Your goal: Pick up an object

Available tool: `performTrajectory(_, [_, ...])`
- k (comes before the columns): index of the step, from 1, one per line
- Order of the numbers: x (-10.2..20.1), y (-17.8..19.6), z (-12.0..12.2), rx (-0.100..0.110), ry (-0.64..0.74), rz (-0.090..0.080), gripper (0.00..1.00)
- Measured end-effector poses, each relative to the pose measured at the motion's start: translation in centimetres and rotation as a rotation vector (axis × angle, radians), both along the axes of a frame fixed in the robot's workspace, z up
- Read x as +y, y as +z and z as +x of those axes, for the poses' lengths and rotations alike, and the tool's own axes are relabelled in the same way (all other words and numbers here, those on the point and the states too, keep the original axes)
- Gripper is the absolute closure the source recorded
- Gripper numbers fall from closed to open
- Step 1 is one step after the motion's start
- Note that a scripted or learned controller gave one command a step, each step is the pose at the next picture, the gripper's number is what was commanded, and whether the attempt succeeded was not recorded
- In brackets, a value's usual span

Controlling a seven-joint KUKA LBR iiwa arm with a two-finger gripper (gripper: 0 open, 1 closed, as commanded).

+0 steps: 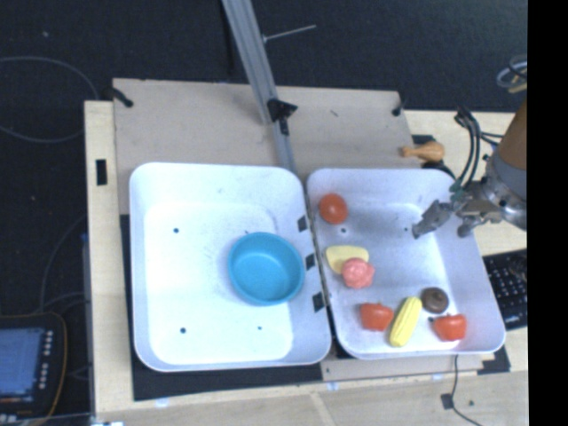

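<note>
Pale wooden worktop (204, 122) carries two white bins side by side on a dark floor. At nine o'clock the left bin (160, 202) holds a blue bowl (264, 268). At three o'clock the right bin (390, 198) holds a red ball (333, 208), a pink lump (358, 274) touching a yellow piece (342, 256), a corn cob (406, 319), a brown round thing (434, 300) and two red pieces. Above its right rim the claw (441, 219) hangs spread open, gripping nothing.

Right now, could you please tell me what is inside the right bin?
The right bin holds a tomato, a yellow piece touching a pink one, two red pieces, corn and a brown piece. The gripper hides part of the right wall.
</note>
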State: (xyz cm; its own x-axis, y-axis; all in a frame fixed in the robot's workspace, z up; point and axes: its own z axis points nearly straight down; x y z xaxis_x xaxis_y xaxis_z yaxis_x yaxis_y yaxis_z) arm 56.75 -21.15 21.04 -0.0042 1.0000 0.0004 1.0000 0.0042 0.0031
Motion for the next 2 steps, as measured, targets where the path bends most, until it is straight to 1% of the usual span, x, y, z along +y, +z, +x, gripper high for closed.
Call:
performTrajectory(1, [-0.4,-4.7,0.8,0.006,-0.003,-0.004,0.00])
performTrajectory(2, [-0.2,-10.5,1.6,0.006,0.003,-0.003,0.00])
